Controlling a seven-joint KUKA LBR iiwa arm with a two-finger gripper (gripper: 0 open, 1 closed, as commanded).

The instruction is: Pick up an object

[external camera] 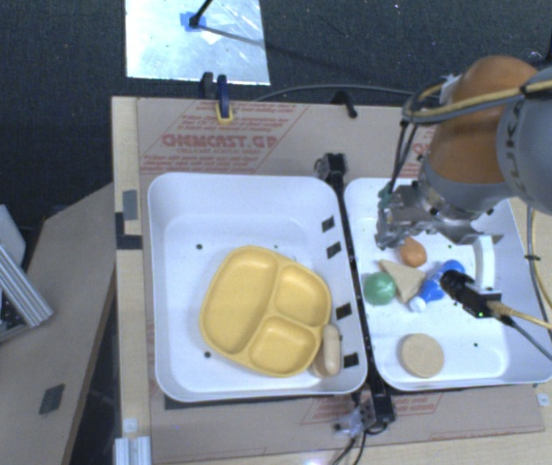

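1. Arm point(508, 134): enters from the right, wrist over the rear half of the R bin point(508, 361). We place the jaws low over that bin's rear-left area, just behind the orange item point(413, 253). Jaw state: we cannot tell open vs. closed from this angle.

2. R bin contents (pick candidates), all lying on the bin floor:
- orange item: approx. mid-bin, nearest the jaws.
- tan wedge point(404, 277): just in front of the orange item.
- green ball point(380, 288): just beside the wedge, close to the bin's L wall.
- blue-and-white item point(433, 288): just right of the wedge.
- round tan disc point(420, 355): front of bin, apart from the others.
- white curved piece point(486, 260): toward the R side.

3. L bin point(189, 260): yellow divided tray point(266, 308), 3 compartments, front-centre. A tan oblong item point(329, 349) lies against the tray's front-right edge, near the bin's R wall.

4. We see both bins side by side on the table point(73, 260).
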